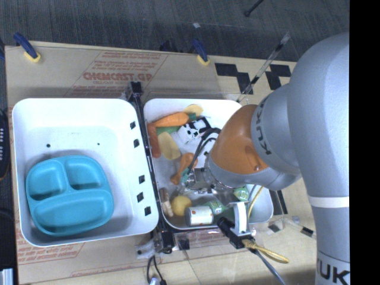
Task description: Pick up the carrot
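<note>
Camera view: smooth grey arm [320, 123] with glossy orange band [237, 144] reaching down into right bin [261, 209]. Gripper [199, 183] buried among clutter; can't tell whether open or closed. Carrot [169, 120], tapered and orange, lying at the bin's far end, well apart from gripper, beside a black-and-white soft toy [193, 132]. Near front wall: yellow round fruit [181, 205], small white-labelled bottle [202, 215]. Left bin [71, 114] holding a rounded blue plastic tray [68, 193] with three compartments.
</note>
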You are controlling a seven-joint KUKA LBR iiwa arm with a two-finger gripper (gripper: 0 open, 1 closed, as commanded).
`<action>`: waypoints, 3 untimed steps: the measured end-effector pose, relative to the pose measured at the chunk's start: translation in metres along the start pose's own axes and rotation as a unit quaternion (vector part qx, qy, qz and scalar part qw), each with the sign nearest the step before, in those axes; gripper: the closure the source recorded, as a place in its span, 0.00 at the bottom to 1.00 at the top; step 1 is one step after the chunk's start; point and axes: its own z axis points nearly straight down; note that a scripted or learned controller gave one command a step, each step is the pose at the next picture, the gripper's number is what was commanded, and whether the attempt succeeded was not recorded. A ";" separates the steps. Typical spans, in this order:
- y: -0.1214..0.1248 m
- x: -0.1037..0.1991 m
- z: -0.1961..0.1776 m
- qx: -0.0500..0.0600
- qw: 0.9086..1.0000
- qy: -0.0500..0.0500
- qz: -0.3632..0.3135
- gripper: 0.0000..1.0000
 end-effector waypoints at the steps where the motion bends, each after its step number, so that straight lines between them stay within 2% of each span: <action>1: -0.001 0.027 -0.099 0.000 0.973 0.000 0.232 1.00; 2: -0.003 0.062 -0.098 0.003 0.787 0.000 0.617 1.00; 3: -0.003 0.062 -0.097 0.003 0.787 0.000 0.617 0.00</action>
